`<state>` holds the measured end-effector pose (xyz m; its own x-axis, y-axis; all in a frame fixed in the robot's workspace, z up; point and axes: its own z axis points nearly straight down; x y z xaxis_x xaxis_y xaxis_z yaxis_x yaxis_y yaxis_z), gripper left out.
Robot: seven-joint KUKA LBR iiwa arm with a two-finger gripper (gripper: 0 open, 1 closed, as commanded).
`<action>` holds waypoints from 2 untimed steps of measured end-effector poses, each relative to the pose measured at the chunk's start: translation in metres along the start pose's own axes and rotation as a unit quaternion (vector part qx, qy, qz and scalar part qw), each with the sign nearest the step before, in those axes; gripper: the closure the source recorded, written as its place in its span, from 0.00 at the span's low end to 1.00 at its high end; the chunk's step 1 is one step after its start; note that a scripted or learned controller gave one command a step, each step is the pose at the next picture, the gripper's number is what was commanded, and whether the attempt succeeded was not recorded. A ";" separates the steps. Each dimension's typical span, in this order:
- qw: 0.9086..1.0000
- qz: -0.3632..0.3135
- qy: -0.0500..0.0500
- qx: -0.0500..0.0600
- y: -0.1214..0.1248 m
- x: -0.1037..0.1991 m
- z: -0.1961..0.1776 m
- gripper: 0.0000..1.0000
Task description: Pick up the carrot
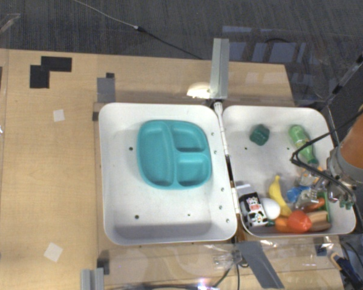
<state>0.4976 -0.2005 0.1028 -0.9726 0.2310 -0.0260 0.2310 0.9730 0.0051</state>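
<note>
The grey two-finger gripper (pixel 319 193) hangs low over the near right corner of the right white plastic bin (pixel 272 162). Just beside it a slim orange carrot (pixel 314 205) lies among crowded toys. Whether its fingers are parted or closed I cannot tell. This looks like the reaching step; next it must close squarely on the carrot, clear of the red tomato-like toy (pixel 298 221).

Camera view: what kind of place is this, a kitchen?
Probably a robot test lab, not a kitchen. A wooden bench bears two white bins, toy food like a banana lies in one, and a robot arm reaches in.
</note>
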 end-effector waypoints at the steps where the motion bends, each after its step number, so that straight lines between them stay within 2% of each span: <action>1: 0.998 0.063 0.008 0.001 0.072 0.017 -0.030 1.00; 2: 0.999 0.045 0.000 0.000 0.109 -0.045 0.012 1.00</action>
<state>0.5670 -0.1047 0.0922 -0.9476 0.3185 -0.0245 0.3184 0.9479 0.0068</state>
